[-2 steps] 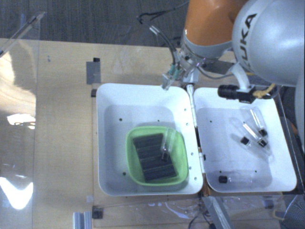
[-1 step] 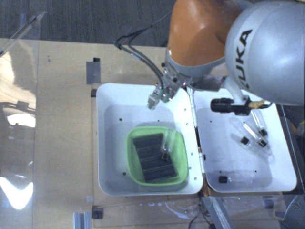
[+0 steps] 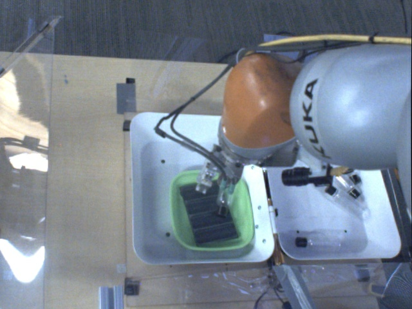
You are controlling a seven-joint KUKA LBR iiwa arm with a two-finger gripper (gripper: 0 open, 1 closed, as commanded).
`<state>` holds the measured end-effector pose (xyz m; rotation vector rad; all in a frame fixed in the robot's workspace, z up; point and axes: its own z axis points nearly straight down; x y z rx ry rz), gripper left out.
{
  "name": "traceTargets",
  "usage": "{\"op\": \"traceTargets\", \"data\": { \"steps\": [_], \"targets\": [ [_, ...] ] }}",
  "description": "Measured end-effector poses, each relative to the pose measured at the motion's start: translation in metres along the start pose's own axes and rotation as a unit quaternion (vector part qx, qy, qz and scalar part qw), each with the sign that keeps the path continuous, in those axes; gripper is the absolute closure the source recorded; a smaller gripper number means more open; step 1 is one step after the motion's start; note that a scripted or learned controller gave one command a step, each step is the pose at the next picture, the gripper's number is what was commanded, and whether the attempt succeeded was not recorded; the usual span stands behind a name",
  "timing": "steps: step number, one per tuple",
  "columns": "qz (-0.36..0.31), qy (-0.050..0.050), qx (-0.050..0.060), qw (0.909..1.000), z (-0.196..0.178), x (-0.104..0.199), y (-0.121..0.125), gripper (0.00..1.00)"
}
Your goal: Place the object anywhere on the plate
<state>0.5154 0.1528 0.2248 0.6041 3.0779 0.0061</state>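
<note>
One dark grey ridged block [image 3: 209, 221] is lying flat on the green plate [image 3: 243, 206], running slantwise from the plate's far left part toward its near right corner and taking up most of the plate's floor. Its surface is showing a few raised bands across its width. The plate is sitting inside the left bin [image 3: 148, 192], toward that bin's near right side, with bare white floor showing to its left and beyond it.

Directly over the block's far end, the gripper [image 3: 215, 188] is hanging with its two pale fingers [image 3: 206, 179] standing apart, released rather than clenched; nothing is being lifted between them, and whether their tips are touching the block cannot be told. Above the gripper, the orange band [image 3: 257, 102] and the grey arm [image 3: 360, 108] are reaching in from the right and covering the far part of both bins. A black cable [image 3: 187, 140] is looping from the wrist out over the left bin's far edge.

In the right bin [image 3: 380, 230], a small clear tube with a black end [image 3: 315, 241] is lying near the front wall. Both bins are resting on the pale wooden bench [image 3: 77, 172].
</note>
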Motion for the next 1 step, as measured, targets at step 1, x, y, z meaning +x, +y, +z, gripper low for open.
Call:
{"op": "traceTargets", "data": {
  "steps": [1],
  "targets": [
    [0.000,0.000,0.000,1.0000,0.0000,-0.0001,0.0000,0.00]
  ]
}}
